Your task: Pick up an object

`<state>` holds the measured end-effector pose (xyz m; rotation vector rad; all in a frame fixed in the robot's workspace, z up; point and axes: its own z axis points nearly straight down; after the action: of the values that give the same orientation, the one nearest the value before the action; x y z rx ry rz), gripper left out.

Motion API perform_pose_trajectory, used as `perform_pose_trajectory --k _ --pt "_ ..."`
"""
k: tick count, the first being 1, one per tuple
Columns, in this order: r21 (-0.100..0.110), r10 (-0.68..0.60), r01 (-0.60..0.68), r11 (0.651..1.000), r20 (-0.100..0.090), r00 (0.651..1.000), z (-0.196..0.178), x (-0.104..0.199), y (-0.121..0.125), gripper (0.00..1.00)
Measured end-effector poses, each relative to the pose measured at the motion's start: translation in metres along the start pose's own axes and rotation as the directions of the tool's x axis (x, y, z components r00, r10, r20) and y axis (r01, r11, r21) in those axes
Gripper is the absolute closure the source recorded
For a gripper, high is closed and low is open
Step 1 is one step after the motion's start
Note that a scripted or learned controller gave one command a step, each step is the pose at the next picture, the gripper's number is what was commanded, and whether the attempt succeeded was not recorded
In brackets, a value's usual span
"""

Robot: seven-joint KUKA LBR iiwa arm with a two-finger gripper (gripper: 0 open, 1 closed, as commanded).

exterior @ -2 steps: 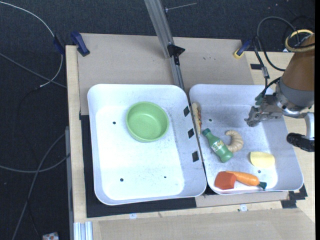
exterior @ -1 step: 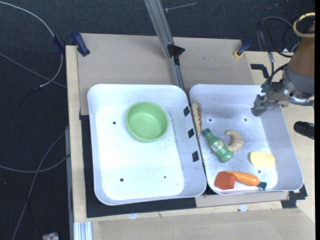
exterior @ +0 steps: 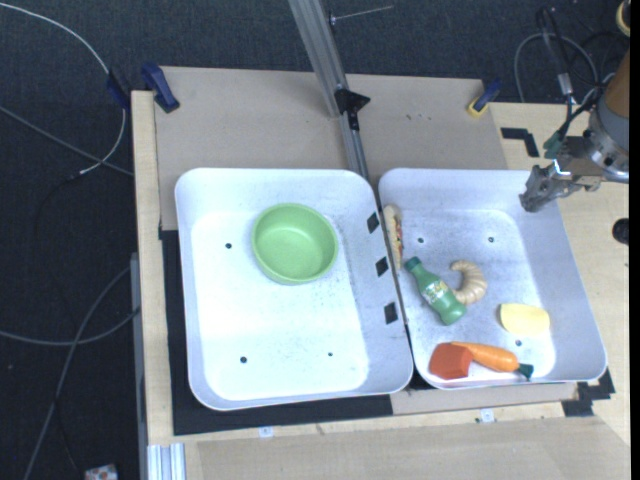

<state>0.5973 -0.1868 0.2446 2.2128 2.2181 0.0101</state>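
Gripper [exterior: 541,190] hung over the far right corner of the right bin [exterior: 560,268], nothing visibly between its fingers; whether they were apart or together could not be told. Nothing had been picked up. In that bin lay a green bottle [exterior: 436,293], a tan curved piece [exterior: 470,280], a yellow piece [exterior: 524,318] and a carrot [exterior: 490,357]. Left of it, a green bowl [exterior: 294,242] sat in the other bin [exterior: 210,348].

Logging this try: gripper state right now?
Gripper: above the right bin's far right corner, nothing visible between its fingers; open or shut cannot be told.
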Motion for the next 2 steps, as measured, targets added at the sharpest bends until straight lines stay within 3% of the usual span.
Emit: perform_pose_trajectory --k 1,2 --pt "0.017 -0.003 0.003 1.0 -0.008 1.0 0.001 0.044 -0.005 1.0" --pt "0.018 -0.005 0.005 1.0 -0.009 1.0 -0.009 0.103 -0.013 1.0"
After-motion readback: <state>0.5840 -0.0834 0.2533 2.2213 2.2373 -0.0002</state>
